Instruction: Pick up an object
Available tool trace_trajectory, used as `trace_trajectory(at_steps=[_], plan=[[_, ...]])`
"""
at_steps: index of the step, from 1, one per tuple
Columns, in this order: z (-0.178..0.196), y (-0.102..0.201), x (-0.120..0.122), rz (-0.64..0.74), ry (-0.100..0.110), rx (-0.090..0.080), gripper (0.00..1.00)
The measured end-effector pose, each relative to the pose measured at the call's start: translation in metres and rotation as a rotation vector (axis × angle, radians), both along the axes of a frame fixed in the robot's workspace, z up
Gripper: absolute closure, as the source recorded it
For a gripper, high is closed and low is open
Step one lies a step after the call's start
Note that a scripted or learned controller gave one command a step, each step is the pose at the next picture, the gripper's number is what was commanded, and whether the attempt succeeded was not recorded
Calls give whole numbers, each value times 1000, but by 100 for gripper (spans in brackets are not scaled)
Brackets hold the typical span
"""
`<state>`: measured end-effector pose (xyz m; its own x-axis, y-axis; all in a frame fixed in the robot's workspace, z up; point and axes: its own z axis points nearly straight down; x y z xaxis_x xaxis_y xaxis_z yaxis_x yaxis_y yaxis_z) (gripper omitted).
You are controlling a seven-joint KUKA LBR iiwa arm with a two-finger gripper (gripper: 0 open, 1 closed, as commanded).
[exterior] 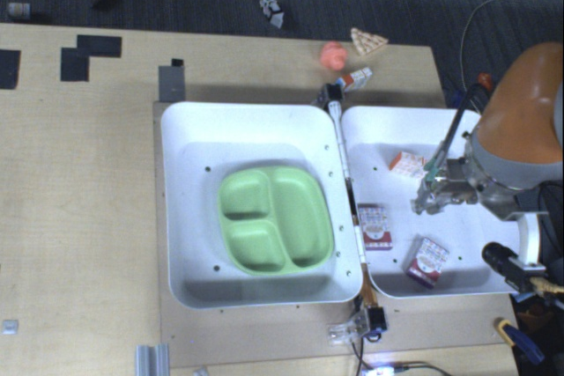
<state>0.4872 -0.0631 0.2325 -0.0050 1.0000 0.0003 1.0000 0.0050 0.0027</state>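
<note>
Claw point(429, 200) low in right bin point(467, 123), open/closed state unclear. Three packets apart from it: orange point(406, 163), red point(374, 227), purple point(426, 261). Green tray point(274, 218) in left bin point(176, 216).

The pale wooden table point(79, 216) carries two shallow white bins side by side, the left bin point(181, 216) and the right bin point(370, 123), their inner rims touching. Near the table's far edge lie a pink ball point(333, 56), a wedge-shaped piece point(368, 41) that may be toy pizza, and a small tube point(355, 80). Black patches point(91, 55) mark its far left.
</note>
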Motion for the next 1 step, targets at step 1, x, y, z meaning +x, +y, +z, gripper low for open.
trace_trajectory(at_steps=[1], plan=[[-6,17,0,1,0,0,100]])
